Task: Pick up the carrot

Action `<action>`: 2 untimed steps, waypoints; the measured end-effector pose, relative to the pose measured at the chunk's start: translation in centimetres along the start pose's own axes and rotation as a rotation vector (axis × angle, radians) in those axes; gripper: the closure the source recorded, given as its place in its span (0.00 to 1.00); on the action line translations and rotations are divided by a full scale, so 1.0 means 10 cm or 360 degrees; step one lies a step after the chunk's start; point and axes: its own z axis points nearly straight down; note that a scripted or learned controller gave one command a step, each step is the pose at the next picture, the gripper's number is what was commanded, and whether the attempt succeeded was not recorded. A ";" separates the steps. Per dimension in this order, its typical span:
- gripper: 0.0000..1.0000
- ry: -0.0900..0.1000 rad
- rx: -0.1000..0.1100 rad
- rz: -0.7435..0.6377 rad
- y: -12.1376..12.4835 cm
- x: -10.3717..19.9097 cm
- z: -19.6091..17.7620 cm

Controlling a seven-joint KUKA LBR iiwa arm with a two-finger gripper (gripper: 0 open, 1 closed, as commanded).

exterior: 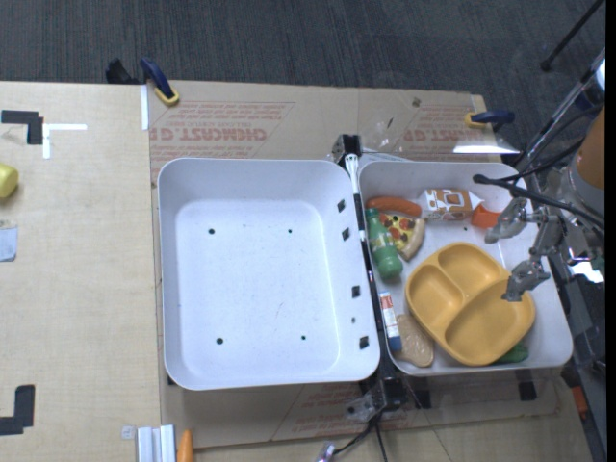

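Over the right bin: the pincer [514, 255] hangs at the bin's [553, 354] right side, above the rim of the yellow plate [472, 306], with the arm [589, 157] reaching in behind it.
Pincer state: released. Its two fingers [525, 279] stand apart and nothing sits between them.
Carrot: I read it as the long orange piece [395, 203] lying flat by the bin's far wall, towards the left corner, well apart from the pincer.
Carrot's neighbours: tight company. A pizza slice [406, 231] sits just in front of it, a green bottle [385, 256] lies along the left wall, and a small carton [449, 203] is just to its right.
Small orange scrap: a reddish piece [486, 218] lies close by the upper finger; too small to name, so it could confuse the pick.
Why the pincer is wide: my guess is it is ready for a straddle, and the carrot lies lengthwise along the wall, so the fingers should close across its thin side.
Next move, as I judge it: travel left over the plate and carton, then drop at the carrot's middle.
Risk: the wall and the pizza slice leave little room for the fingers.
Left bin [168, 258]: sits alongside on the bench [77, 287], not part of this grab.
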 end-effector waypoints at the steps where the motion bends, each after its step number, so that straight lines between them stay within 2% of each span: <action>1: 0.00 0.0001 -0.0001 0.0194 -0.19 -0.30 1.12; 2: 0.00 -0.0004 0.0001 0.0223 -0.38 -0.53 1.31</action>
